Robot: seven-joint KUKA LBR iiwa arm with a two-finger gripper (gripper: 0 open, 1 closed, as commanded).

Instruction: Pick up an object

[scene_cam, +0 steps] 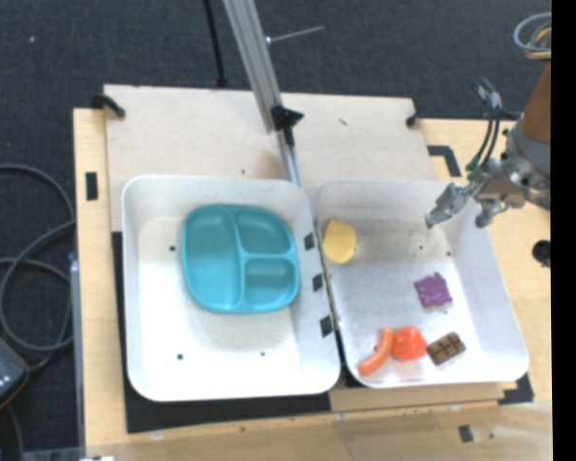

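The right bin [480,277] holds a yellow rounded object [340,242] near its far left corner. A purple block [432,289] lies right of the middle. An orange toy [394,347] and a brown chocolate-like piece [445,348] sit side by side at the near edge. My gripper [461,216] hangs over the bin's far right part, above and to the right of the purple block. Its two fingers are spread apart and open, with nothing between them.
A teal divided plate [240,259] lies in the left bin [144,286]. A slanted metal pole [259,56] rises from behind the bins at their shared wall. Cables trail off the bench at the left.
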